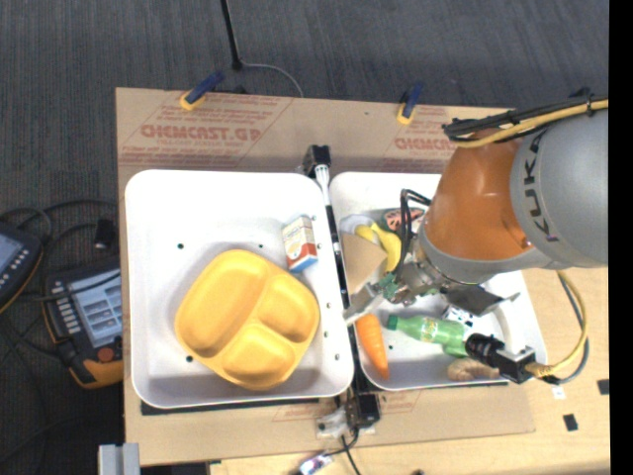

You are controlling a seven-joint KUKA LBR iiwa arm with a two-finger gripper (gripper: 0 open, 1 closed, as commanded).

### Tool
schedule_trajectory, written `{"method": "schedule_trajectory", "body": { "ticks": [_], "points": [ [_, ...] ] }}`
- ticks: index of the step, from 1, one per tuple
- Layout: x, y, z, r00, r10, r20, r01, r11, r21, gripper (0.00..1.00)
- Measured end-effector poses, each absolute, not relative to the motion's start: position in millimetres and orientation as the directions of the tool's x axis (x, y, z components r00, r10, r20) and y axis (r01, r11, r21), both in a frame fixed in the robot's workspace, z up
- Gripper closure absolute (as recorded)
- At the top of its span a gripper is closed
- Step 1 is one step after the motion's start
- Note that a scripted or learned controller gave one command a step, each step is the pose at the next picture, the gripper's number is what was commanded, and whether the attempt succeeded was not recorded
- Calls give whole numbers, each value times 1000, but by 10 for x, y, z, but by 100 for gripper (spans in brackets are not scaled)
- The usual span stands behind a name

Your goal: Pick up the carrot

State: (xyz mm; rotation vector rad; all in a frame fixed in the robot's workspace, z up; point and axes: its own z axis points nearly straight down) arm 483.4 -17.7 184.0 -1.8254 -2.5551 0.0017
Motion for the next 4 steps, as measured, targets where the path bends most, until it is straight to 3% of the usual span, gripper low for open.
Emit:
{"method": "schedule_trajectory", "body": {
  "ticks": [1, 2, 3, 4],
  "points": [
    [4835, -34, 1841, -640, 768, 1, 768, 640, -1, 0],
    [4919, 18, 1840, -540, 842, 0, 842, 540, -1, 0],
    [4835, -406, 1841, -521, 854, 0, 854, 521, -1, 0],
    [4833, 335, 1840, -638, 770, 1, 770, 638, -1, 0]
  ]
}}
